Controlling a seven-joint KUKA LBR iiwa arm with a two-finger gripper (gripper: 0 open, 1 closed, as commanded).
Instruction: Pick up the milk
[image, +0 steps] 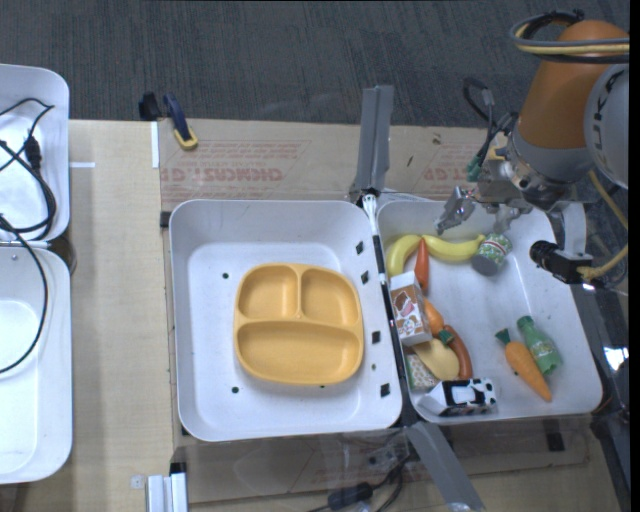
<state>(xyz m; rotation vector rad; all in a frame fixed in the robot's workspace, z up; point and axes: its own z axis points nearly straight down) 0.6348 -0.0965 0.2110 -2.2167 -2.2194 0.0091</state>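
Your target, the milk carton (406, 309), lies against the left wall of the right bin (575, 310), its long axis running along that wall. Above the carton lie a banana (440, 247) and a red pepper (422, 266); below it, mixed toy food. Far above and to the right of the carton you see the gripper (478, 206), over the banana's end, fingers parted and holding nothing. To reach the carton, expect travel down and left. Left of the carton sits a yellow plate (298, 323).
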